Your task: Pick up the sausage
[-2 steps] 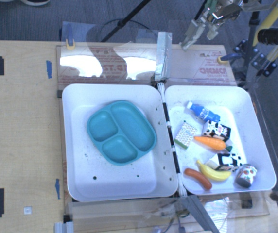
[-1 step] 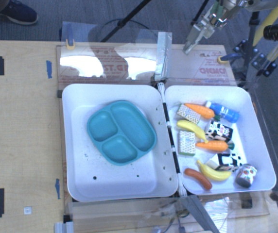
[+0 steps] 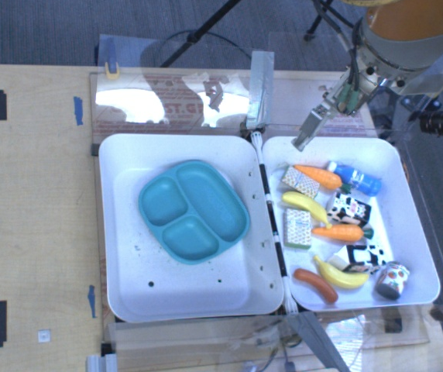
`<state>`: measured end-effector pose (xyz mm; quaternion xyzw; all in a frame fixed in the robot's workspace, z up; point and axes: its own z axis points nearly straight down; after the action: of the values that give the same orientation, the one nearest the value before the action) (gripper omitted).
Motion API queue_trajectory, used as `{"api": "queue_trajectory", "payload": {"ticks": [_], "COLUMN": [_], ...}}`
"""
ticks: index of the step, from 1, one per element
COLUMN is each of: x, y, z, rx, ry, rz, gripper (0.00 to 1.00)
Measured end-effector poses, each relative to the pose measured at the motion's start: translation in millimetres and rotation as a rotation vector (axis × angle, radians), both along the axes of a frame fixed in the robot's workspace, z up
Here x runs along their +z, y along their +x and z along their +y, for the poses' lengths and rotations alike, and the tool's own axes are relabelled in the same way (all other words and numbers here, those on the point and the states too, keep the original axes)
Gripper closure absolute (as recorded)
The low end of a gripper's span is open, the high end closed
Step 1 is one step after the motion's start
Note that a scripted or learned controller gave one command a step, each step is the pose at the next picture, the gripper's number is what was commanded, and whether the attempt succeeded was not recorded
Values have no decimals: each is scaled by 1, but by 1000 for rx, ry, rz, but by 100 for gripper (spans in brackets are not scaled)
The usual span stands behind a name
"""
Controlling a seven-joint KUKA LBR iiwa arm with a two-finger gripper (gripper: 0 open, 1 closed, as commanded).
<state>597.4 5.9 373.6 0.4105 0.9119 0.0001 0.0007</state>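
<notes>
The sausage (image 3: 316, 284) lies at the near left corner of the right bin (image 3: 417, 231), close to the bin's left wall, with a banana (image 3: 341, 273) just beside it on the right and a sponge (image 3: 297, 228) a little behind it. Further back in the same bin are a second banana (image 3: 305, 205), two carrots (image 3: 318, 177) (image 3: 338, 233), a blue bottle (image 3: 355, 179) and a grey toy (image 3: 390, 280), while the left bin (image 3: 121, 208) has a blue plate (image 3: 194, 210). The gripper (image 3: 305, 132) hangs above the far left corner of the right bin, well apart from the sausage, holding nothing, and how far it is open I cannot tell.
</notes>
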Motion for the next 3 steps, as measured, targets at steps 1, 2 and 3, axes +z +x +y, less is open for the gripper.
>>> {"api": "queue_trajectory", "payload": {"ticks": [1, 2, 3], "x": [-189, -188, 13], "y": [-38, 50, 39], "z": [7, 40, 65], "rx": [283, 477, 605], "ry": [1, 0, -1], "rz": [0, -4, -3], "gripper": [0, 0, 0]}}
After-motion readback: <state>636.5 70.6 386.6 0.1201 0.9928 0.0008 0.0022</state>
